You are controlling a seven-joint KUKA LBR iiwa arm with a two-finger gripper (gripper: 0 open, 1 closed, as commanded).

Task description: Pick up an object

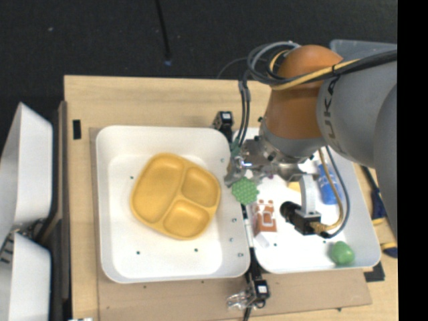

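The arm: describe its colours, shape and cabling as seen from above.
The grey KUKA arm has thick, rounded grey links and a glossy orange band above the wrist. Dark cables loop over the orange part, and a thin yellowish one crosses it. Below sits a metallic wrist section.

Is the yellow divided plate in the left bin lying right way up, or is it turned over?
Right way up. The yellow plate shows its three hollow sections facing the camera, resting on the left bin floor.

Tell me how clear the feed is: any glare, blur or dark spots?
Camera view: even light; the white bins look bright but keep their edges; the yellow plate is sharp; the arm shades the right bin's clutter; small items there look soft; background is dark.
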